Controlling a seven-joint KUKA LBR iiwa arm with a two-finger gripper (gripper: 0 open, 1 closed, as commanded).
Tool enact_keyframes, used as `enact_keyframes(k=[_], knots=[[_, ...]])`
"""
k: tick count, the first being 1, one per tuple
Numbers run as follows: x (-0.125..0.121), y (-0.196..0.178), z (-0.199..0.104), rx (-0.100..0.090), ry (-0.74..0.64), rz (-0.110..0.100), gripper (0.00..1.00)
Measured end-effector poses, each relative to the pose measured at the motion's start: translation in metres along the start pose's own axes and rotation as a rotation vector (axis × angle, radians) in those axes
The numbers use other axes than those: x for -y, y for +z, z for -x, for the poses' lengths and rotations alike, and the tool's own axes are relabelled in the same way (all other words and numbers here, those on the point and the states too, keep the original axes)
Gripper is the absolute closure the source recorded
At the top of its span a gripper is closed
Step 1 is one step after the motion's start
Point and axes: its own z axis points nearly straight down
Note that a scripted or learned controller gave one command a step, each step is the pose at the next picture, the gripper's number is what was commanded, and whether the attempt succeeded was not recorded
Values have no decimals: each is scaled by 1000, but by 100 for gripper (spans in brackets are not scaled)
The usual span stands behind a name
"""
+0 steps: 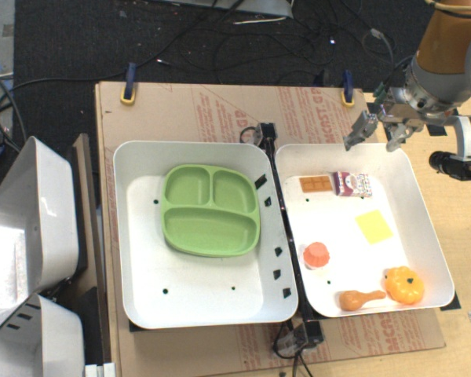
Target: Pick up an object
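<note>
Gripper [378, 136] poised above the far edge of the right bin [432, 234], fingers spread apart, nothing between them. Below, in that bin: maroon-and-white packet [352, 184] beside an orange wafer [315, 184], yellow square [374, 227] mid-bin, coral cup [316, 254] near the left wall, orange pumpkin [403, 284] and a tan, possibly gourd-shaped piece [360, 298] along the near edge. In the left bin [141, 289], a green divided plate [211, 210].

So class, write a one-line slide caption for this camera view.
Open pincer above right bin's far edge; green tray in left bin.
</note>
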Motion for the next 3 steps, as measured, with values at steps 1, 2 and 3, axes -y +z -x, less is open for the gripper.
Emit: enact_keyframes(k=[1, 2, 3], knots=[[-2, -9, 0, 2, -2, 13, 0], [0, 49, 8, 2, 0, 9, 0], [-1, 92, 8, 2, -1, 12, 0]])
